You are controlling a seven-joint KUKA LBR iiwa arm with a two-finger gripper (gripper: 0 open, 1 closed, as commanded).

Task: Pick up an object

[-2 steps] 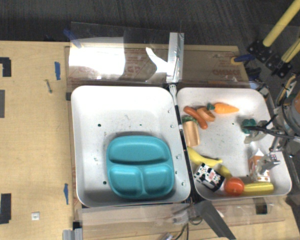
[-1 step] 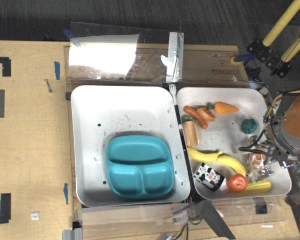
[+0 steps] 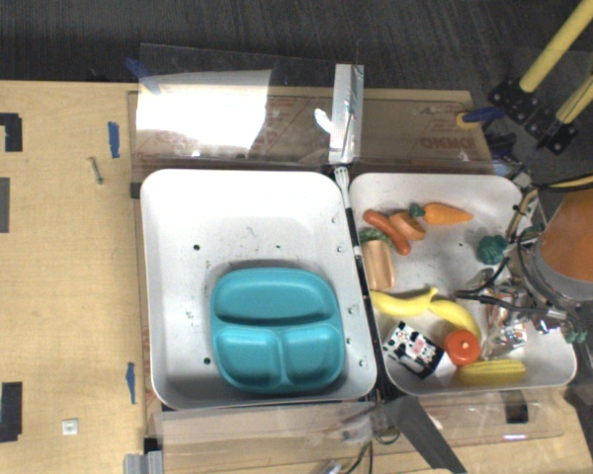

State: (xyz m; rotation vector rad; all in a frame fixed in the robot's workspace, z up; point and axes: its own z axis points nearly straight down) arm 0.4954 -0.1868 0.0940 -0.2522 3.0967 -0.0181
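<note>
Camera view shows us the gripper (image 3: 504,309) low in the right bin (image 3: 445,188), near the banana (image 3: 430,307); its opening we cannot tell. We judge the banana light, smooth and stiff, best taken across its middle.

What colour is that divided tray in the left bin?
Teal, a blue-green; the tray shows plainly in the camera view, lying in the left bin.
</note>
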